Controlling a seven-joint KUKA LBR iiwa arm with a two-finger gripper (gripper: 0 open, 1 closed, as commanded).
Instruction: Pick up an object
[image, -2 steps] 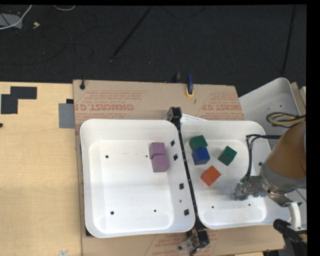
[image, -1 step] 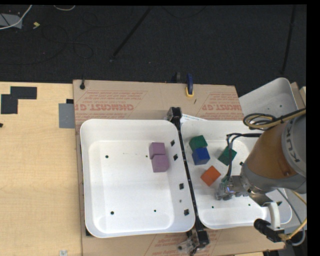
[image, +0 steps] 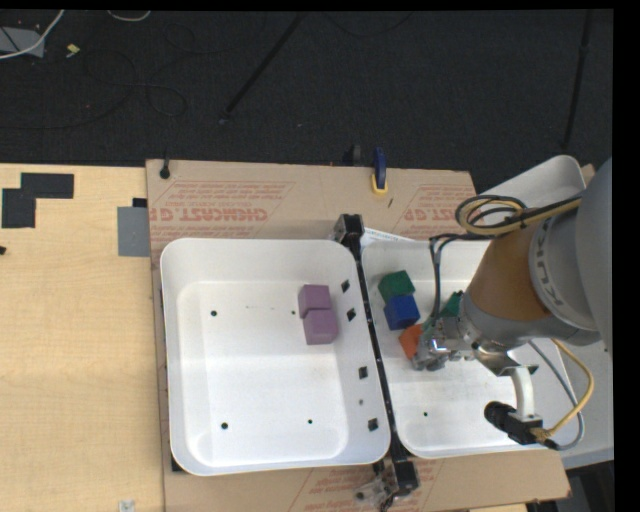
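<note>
Grey and orange-banded, the arm reaches in from three o'clock, its two-finger gripper (image: 430, 352) low in the right white bin (image: 450, 430). Whether it grips anything cannot be told. At its nine o'clock lies an orange block (image: 409, 340); toward eleven o'clock sit a blue cube (image: 401, 311) and a green block (image: 396, 284). A purple block (image: 318, 314) rests in the left white bin (image: 200, 400).

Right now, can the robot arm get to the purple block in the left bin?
Probably yes. The purple block lies alone in the left white bin, nothing over it. The gripper sits low in the right bin by the small orange block, so it must cross the divider.
</note>
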